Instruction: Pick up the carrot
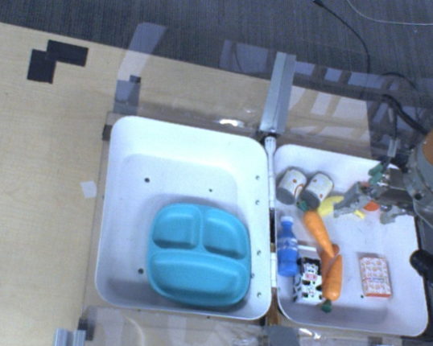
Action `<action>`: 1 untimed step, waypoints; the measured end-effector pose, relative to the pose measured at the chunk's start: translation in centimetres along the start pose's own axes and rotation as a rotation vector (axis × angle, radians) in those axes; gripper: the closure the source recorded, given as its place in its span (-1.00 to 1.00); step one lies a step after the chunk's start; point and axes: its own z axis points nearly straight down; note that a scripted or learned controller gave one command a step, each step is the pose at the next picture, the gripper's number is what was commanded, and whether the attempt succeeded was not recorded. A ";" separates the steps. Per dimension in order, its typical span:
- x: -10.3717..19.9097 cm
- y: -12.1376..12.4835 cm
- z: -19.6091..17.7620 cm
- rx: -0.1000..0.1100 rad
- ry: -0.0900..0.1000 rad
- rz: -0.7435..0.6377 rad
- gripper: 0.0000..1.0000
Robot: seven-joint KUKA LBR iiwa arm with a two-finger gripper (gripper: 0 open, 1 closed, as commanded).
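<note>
Looking down on the desk (28, 179), we count two white bins. Our left bin (127, 195) holds one blue divided plate (199, 255). The right bin (401, 320) holds two carrots: one carrot (319, 233) lies slantwise near the middle, and a second carrot (333, 278) lies just below it, their ends touching or nearly so. We also count two small cans (302, 186), one blue bottle (287, 249), one black-and-white carton (309, 282) and one pink packet (375, 276). Our pincer (371, 201) hovers over the bin's upper part, above the carrots; we cannot tell how it is set.
</note>
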 end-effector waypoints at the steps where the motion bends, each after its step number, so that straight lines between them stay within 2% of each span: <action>1: -0.1 2.1 7.2 -0.001 0.000 -0.143 -1.00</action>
